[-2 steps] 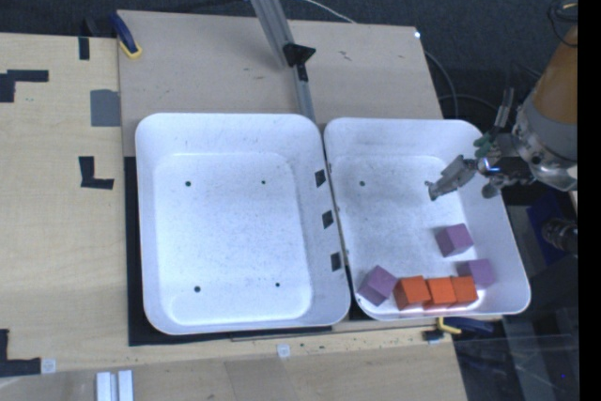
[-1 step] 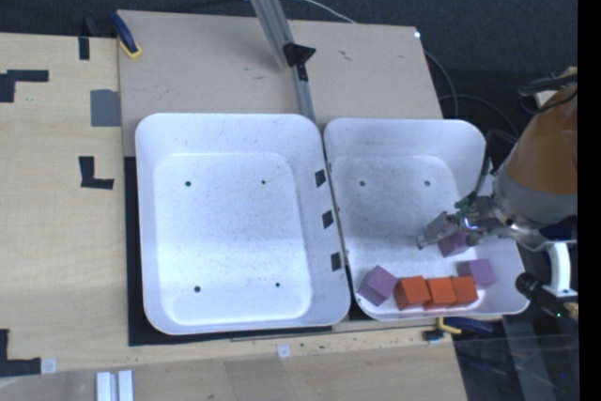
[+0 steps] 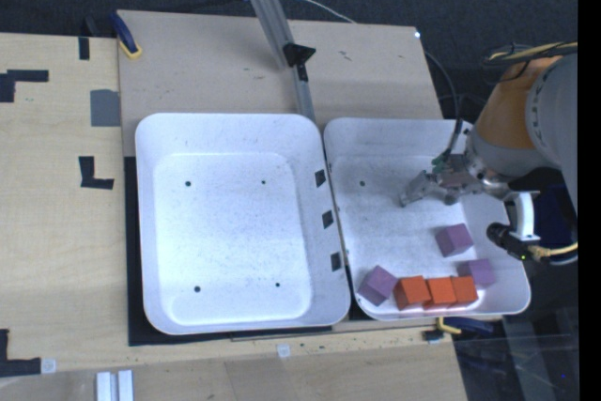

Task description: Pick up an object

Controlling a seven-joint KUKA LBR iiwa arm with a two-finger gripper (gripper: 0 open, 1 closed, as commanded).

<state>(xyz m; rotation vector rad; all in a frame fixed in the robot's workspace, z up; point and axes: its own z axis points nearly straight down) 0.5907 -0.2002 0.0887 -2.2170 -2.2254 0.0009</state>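
Two white bins are sitting side by side in front of you; the right bin [image 3: 376,146] is holding the blocks. Your gripper [image 3: 413,195] is hovering over that bin's middle, and nothing is showing between its tips. A purple cube [image 3: 454,239] is lying just below it, apart. Another purple block [image 3: 379,284] and three orange blocks [image 3: 436,292] are lining the near wall.

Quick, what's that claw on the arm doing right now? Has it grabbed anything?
Gripper: it hangs over bare floor in the right bin, apart from the blocks; whether it is open or closed cannot be told.
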